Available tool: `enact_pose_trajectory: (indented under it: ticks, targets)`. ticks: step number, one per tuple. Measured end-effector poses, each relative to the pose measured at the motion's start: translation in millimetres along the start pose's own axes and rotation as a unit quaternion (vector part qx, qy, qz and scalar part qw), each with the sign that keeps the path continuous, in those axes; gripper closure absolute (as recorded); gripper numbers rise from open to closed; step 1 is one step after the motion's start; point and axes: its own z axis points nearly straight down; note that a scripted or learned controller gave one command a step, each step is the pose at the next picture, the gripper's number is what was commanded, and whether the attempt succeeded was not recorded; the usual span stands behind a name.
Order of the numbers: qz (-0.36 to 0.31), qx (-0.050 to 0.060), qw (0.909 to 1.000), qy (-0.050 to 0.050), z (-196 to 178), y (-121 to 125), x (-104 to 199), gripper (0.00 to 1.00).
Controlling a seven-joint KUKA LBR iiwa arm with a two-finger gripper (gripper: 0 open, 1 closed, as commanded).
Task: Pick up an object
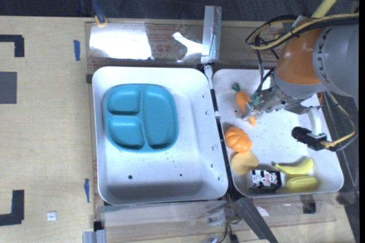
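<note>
A pale wooden counter [40,139] is seen carrying two shallow white bins side by side, both of smooth, glossy plastic with rounded corners. In the left bin [154,179] a blue plate [141,116] with three moulded compartments is laid flat, toward the bin's ten o'clock; small dark specks are scattered on the bare floor below it.

In the right bin [285,133] several toy foods are gathered. A small orange carrot [242,99] with a green top is found near the bin's ten o'clock corner. A ribbed orange pumpkin [238,139] is set against the left wall, and a rounded yellow piece [244,163] lies just below it, touching or nearly so. At six o'clock a small black-and-white carton [265,179] is seen, with a curved yellow banana [295,167] and a smooth yellow-green piece [301,182] just beside it at its three o'clock.

The grey arm, banded in orange, is extended over the right bin from three o'clock. The pincer [255,109] is lowered just beside the carrot, which lies at its ten o'clock, very near or touching. Whether the pincer is released or clenched cannot be told, and the carrot cannot be seen within it.
</note>
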Motion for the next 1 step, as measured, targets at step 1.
enact_pose_trajectory:
  ticks: [1]
  targets:
    - [-0.027,0.001,0.9996,0.000,-89.4,-1.7,58.3,1.00]
